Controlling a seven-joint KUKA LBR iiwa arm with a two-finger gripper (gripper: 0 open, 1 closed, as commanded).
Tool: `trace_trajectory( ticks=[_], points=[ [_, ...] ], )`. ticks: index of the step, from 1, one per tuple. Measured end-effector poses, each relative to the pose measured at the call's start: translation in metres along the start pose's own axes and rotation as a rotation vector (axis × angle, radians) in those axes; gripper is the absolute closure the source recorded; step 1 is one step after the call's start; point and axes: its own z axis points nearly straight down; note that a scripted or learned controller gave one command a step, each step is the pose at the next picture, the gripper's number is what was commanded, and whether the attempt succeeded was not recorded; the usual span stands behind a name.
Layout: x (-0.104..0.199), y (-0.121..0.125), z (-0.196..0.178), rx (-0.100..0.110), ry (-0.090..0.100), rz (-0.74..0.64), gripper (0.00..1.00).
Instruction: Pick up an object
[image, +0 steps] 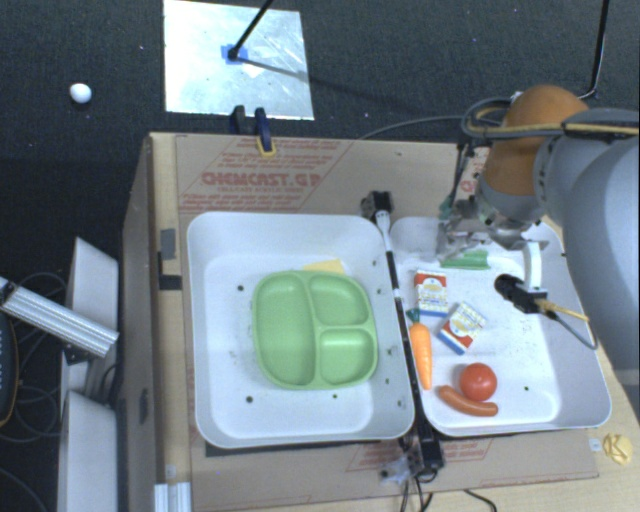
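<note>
Underneath everything, a worktop faced with brown printed cardboard, flat and matt. Reaching in from the right, a smooth grey arm with a rounded orange band above the wrist.

On the cardboard, 2 shallow white bins side by side, both of hard plastic with rounded corners: left bin and right bin, touching along their inner rims.

In the left bin, a pale green plate of glossy plastic, rounded-square and split into 3 compartments. Tucked under its far edge, a corner of a thin yellow sheet.

At the far end of the right bin, the metal gripper, low over the bin floor. Cannot tell how wide it stands.

Just beside the gripper, on its near side and seemingly touching it, a slim green pod, lying flat and crosswise. Cannot tell whether held.

Further toward the near rim, well apart from the gripper:
- a tapered orange carrot along the inner wall
- a curved reddish sausage, smooth
- a round red tomato, shiny, touching the sausage
- a small red-and-white carton, upright in print
- a small blue, red and white box, tilted, near the carton
</note>
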Motion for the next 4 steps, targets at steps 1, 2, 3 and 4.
trace_trajectory(
  ticks=[1, 2, 3, 4],
  points=[
    [0.0, 0.0, 0.0, 0.0, 0.0, 0.0, 0.0],
    [-0.001, -0.002, 0.013, 0.005, 0.002, 0.003, 0.0],
    [-0.001, 0.0, 0.0, 0.0, 0.0, 0.0, 1.0],
    [-0.001, 0.0, 0.0, 0.001, 0.0, 0.0, 0.0]
  ],
)
